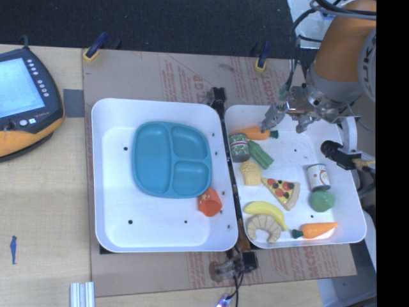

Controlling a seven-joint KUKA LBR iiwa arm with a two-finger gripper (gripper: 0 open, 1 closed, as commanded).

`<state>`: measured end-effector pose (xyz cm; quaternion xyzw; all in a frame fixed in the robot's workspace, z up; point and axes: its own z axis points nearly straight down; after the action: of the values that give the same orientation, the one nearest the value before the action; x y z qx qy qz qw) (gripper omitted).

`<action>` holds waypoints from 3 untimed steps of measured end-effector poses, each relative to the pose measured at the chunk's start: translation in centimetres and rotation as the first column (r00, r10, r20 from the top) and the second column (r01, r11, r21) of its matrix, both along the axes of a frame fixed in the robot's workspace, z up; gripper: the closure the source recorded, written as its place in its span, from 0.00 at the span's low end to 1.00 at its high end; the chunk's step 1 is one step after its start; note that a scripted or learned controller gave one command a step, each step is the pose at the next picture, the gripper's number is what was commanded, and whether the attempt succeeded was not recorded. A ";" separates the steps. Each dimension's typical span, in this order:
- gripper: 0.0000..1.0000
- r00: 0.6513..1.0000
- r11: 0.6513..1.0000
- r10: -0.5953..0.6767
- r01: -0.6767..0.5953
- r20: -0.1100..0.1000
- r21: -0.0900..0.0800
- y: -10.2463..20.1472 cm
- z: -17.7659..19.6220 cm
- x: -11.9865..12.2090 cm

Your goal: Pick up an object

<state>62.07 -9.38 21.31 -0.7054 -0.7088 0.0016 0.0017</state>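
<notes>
My gripper (287, 119) hangs over the far part of the right bin (350, 190), its fingers spread open with nothing between them. Just left of its left fingertip (273, 121) lies an orange carrot (251, 133). Close below that are a small green can (239, 148) and a green pickle (260, 153). Further forward lie a yellow cheese wedge (250, 173), a pizza slice (282, 191), a banana (265, 211), a croissant (263, 228), a second carrot (316, 230), a green ball (321, 200) and a tin can (317, 176).
The left bin (108, 171) holds a blue divided plate (171, 158) and a small red piece (209, 203) at its right wall. A tablet in an orange case (25, 101) lies at the bench's left edge. Clamps sit between the bins, front and back.
</notes>
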 end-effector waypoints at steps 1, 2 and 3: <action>0.00 1.000 1.000 0.000 0.000 -0.004 -0.002 -5.5 -12.3 2.6; 0.00 1.000 1.000 -0.002 0.002 0.003 -0.012 -0.9 -12.0 3.5; 1.00 1.000 1.000 0.001 -0.001 -0.006 -0.004 -0.6 -11.1 3.4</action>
<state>65.51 -9.96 10.18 -0.7050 -0.7092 0.0052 0.0022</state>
